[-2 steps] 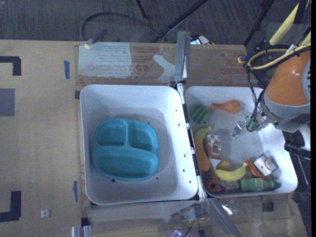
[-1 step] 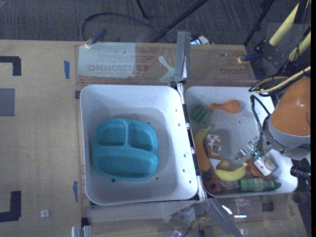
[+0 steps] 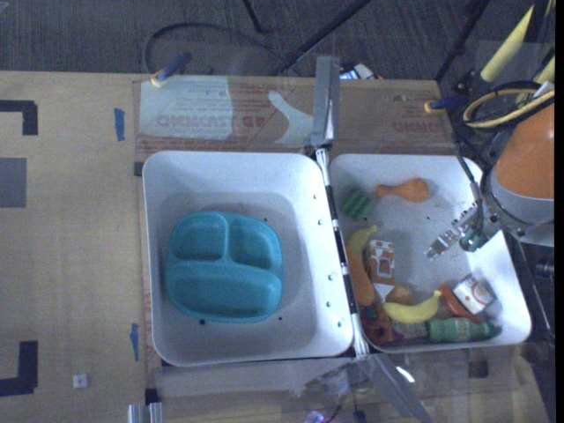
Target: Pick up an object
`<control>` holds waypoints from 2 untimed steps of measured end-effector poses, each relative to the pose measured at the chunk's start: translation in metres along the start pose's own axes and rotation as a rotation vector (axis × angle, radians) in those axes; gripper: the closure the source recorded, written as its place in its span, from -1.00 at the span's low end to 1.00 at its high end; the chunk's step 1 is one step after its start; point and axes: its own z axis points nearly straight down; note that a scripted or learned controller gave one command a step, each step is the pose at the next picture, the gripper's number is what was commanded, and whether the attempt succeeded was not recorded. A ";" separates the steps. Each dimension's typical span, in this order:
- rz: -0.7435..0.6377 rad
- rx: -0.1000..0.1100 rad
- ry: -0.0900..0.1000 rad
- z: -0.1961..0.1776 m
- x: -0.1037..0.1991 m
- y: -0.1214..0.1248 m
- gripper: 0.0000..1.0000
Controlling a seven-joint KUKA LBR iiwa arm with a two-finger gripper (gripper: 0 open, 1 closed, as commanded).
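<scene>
2 shallow white plastic bins side by side on the tan wooden bench. Left bin: 1 teal divided plastic tray, near centre. Right bin: grey metal pincer at 3 o'clock, hanging above bare floor, nothing between its tips; open or closed, cannot tell. Orange drumstick-shaped toy at 12 o'clock; green ridged block at 11; long orange carrot-shaped toy along the 9 o'clock wall; yellow toy banana and green bottle around 6.
</scene>
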 end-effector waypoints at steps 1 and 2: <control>0.000 0.000 0.000 0.000 0.000 0.000 -1.00; 0.070 -0.001 -0.002 0.054 -0.040 0.073 -1.00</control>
